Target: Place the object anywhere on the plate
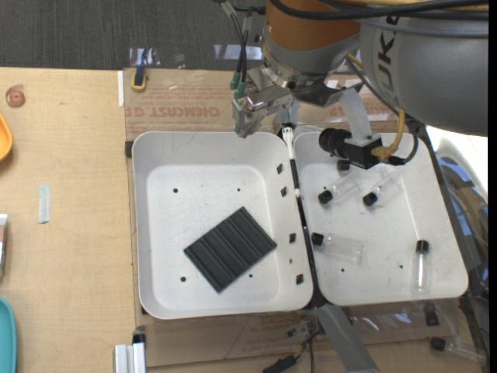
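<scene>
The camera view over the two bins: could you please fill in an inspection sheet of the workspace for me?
Surface: two shallow white bins side by side, left bin and right bin, on a cardboard sheet over a wooden bench.
Job's things: a dark ribbed plate lies flat in the left bin; four clear vials with black caps lie scattered in the right bin.
Clutter: nothing seen in the bins besides these.
Grippers: the gripper hangs over the back rim between the bins; nothing seen in it.
Cables: yellow and black cables run along the arm.
Surroundings: dark floor behind; orange and teal items at the left edge.
</scene>
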Controlling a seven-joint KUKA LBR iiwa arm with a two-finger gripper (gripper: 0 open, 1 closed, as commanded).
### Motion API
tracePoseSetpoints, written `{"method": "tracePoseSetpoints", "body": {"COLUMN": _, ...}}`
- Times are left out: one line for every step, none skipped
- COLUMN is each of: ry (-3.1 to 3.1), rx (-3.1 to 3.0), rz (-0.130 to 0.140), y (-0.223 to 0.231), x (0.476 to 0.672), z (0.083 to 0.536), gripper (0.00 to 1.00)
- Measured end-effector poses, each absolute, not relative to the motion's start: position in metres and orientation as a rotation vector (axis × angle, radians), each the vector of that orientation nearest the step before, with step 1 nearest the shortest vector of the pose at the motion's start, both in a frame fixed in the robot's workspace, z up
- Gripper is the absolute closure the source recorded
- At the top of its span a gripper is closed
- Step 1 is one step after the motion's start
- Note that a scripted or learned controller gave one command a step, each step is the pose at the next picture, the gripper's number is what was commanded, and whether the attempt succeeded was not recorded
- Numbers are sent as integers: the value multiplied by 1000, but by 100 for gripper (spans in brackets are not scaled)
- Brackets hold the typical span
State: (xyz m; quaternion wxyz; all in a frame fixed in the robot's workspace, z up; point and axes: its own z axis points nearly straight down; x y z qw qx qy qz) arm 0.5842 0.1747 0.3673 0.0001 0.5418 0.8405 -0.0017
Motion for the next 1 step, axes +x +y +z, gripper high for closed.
{"method": "tracePoseSetpoints", "body": {"ry": 2819, "rx": 1388, "rz": -4, "y": 167, "x": 484, "z": 375, "gripper": 100}}
